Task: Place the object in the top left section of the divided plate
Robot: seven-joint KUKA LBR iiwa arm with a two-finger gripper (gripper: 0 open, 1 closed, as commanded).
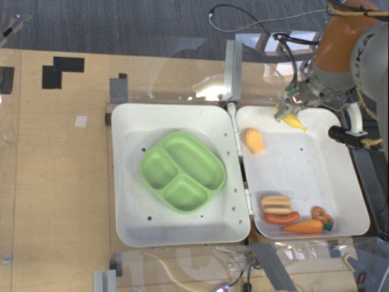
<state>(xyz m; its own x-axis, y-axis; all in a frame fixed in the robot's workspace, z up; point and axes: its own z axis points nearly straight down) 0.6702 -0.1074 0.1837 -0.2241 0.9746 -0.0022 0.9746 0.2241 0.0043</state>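
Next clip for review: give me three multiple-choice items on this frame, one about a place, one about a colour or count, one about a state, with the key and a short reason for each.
1. Where does the green divided plate lie?
A. In the left bin
B. In the right bin
C. On the bare bench

2. How many compartments does the plate have?
A. Two
B. Three
C. Five

3. What is the state of the plate's compartments?
A. One holds a carrot
B. One holds a hot dog
C. All hold nothing

Key:
1 A, the plate sits inside the left bin.
2 B, ridges split it into three sections.
3 C, the toy foods, among them the orange carrot and the hot dog, all lie in the right bin, where the gripper is beside a yellow piece.
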